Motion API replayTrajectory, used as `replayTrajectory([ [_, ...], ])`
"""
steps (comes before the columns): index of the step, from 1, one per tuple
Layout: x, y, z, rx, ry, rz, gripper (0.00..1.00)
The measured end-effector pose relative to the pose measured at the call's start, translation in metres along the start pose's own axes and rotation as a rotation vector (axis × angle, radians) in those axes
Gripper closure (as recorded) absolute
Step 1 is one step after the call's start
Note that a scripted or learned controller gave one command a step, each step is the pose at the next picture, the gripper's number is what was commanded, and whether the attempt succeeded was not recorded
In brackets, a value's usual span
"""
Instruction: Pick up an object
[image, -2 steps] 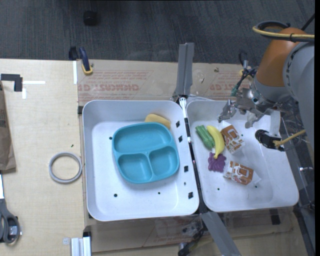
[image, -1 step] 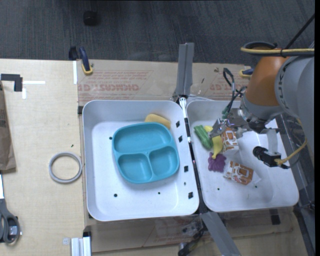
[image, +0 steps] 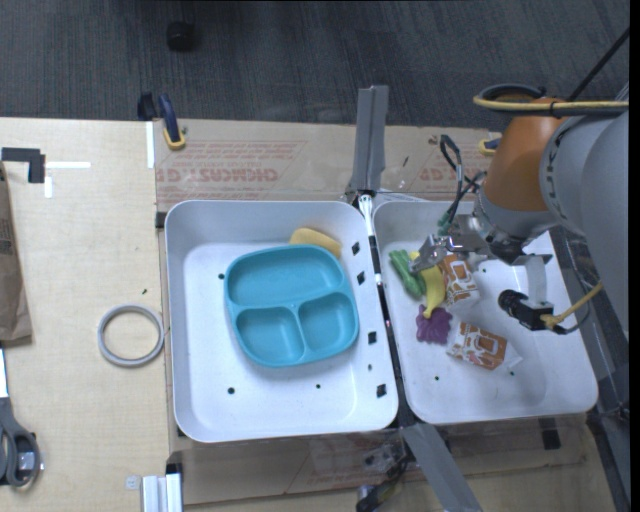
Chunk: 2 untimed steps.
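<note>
Where the right white bin nears me, a crinkly orange packet lies beside a purple toy; farther back, the tool hovers over a banana and green piece, its grip state unclear.

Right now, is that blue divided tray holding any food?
Empty. The blue tray lies flat in the left bin, all three compartments bare; a yellow item sits just behind it.
</note>
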<state>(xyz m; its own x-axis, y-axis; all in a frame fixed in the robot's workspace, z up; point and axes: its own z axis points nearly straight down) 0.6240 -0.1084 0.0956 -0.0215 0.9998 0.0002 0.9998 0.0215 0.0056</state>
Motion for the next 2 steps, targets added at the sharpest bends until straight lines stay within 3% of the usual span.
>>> replayTrajectory([
  [1, -0.002, 0.0, -0.009, 0.0, -0.001, 0.004, 1.0],
  [2, 0.09, 0.037, -0.096, 0.006, -0.001, 0.011, 1.0],
])
